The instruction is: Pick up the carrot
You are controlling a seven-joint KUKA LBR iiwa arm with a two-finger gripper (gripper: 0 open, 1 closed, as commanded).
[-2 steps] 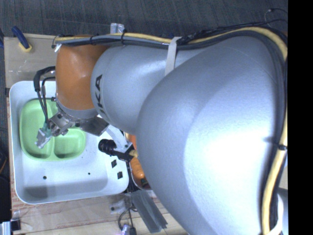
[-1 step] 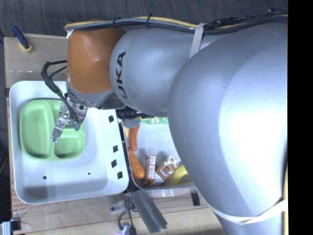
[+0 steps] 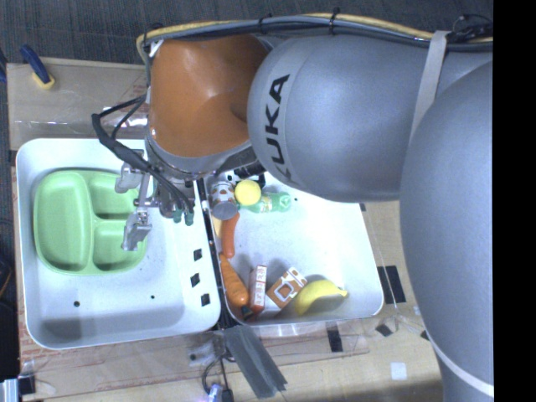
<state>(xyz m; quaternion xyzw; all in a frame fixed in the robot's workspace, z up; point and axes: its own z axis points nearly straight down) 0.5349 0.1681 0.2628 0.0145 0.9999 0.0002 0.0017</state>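
The carrot point(image 3: 229, 254) is a long orange piece lying along the left wall of the right bin point(image 3: 352, 249), its thick end towards the front. My gripper point(image 3: 136, 224) hangs below the orange wrist band over the left bin point(image 3: 109, 308), at the right edge of a green divided tray point(image 3: 75, 220). It is to the left of the carrot, across the wall between the bins, and holds nothing that I can see. The arm's big grey body hides the back of both bins.
In the right bin, a small can point(image 3: 222, 193), a yellow ball point(image 3: 248, 193) and a green bottle point(image 3: 278, 201) crowd the carrot's far end. A small packet point(image 3: 259, 287), a patterned box point(image 3: 286, 289) and a banana point(image 3: 320, 295) lie near its front end.
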